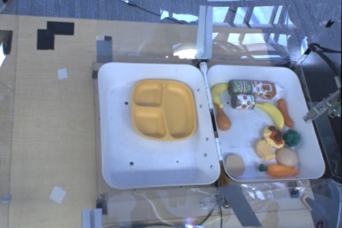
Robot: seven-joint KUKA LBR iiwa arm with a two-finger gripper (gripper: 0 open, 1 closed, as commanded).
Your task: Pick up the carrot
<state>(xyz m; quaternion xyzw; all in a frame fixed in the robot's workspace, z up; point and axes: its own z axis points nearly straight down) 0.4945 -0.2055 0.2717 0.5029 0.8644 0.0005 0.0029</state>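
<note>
Carrot point(282, 170) lies flat at the near edge of the right bin point(309, 109), green top pointing left, orange tip pointing right toward the bin's near right corner. Just behind it, touching or nearly so, sits a beige round item point(287, 157), maybe a potato. A flat tan disc point(234, 164) rests in the near left corner of the same bin, apart from the carrot.

Rest of right bin: two cans lying down at the far side, a dark green one point(241, 86) and a red and white one point(245, 101) below it, an orange and white packet point(264, 89) beside them. Yellow banana point(271, 112) mid-bin, second yellow piece point(217, 93) by the divider. Brown drumstick-shaped item point(222, 119) near the divider. Small orange-red item point(285, 113) right of the banana, could be a second carrot, can't say. Green broccoli-like piece point(291, 138) and a yellow and red cluster point(272, 140) sit between the banana and the potato.

Left bin point(115, 168) holds a yellow divided plate point(163, 109), three compartments, roughly centred.

Arm: a grey part point(322, 107) shows at the right edge, outside the right bin, well apart from the carrot. End effector state: cannot tell

Both bins sit on the light wooden worktop point(48, 131)
</note>
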